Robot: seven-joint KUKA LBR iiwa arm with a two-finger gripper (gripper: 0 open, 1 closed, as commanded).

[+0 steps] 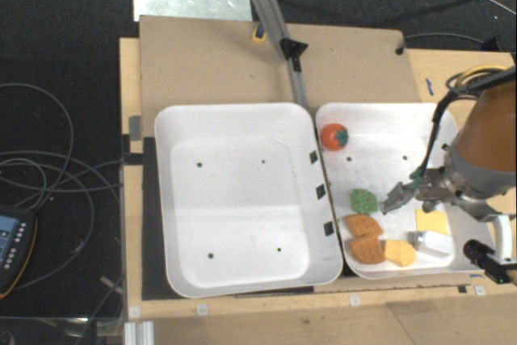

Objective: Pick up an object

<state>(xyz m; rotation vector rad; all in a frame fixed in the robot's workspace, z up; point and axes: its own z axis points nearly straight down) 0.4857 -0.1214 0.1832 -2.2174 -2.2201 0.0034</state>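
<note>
My gripper (397, 197) hangs low over the right bin (388, 121), near its middle, reaching in from the right. A green knobbly object (363, 199) lies just to its left, apart from it. Below the gripper sit two orange waffle-like pieces (363, 225) (367, 250) and a yellow-orange piece (399, 253). A yellow block (432, 220) and a small white-grey object (429, 242) lie under the wrist. At the bin's far left corner rests a red ball with a green patch (334, 136). Nothing shows in the gripper's grasp.
The left bin (174, 174) stands beside the right one, with a ridge and black clips (321, 191) between them. A slanted metal pole (271, 8) rises behind the bins. Cables (456, 85) loop above the orange arm body (489, 133).
</note>
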